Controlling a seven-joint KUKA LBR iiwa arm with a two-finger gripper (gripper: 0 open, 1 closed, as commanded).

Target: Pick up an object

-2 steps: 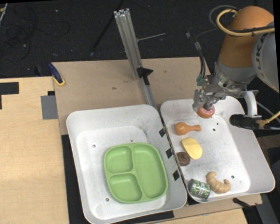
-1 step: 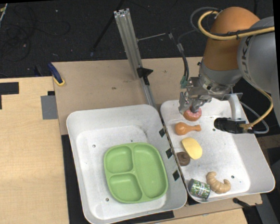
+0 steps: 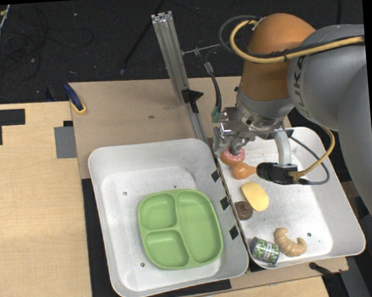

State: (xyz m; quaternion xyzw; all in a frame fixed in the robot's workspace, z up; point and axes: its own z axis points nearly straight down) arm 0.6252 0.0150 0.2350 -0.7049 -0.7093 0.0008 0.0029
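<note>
- In the right bin (image 3: pixel 330 226), at its far left corner, a pink ring-shaped piece (image 3: pixel 232 156) lies right under the gripper (image 3: pixel 235 142); whether the jaws grip it or how wide they stand, I cannot tell.
- An orange piece (image 3: pixel 241 170) touches the pink ring's near side.
- Nearer lie a yellow block (image 3: pixel 256 196), a small brown piece (image 3: pixel 243 210), a tan curled piece (image 3: pixel 289 241) and a green-patterned can (image 3: pixel 266 250).
- The left bin (image 3: pixel 111 176) holds a green divided tray (image 3: pixel 179 228).

We find no readable words, numbers or brands here; the small can (image 3: pixel 266 250) at five o'clock carries only blurred print.
</note>
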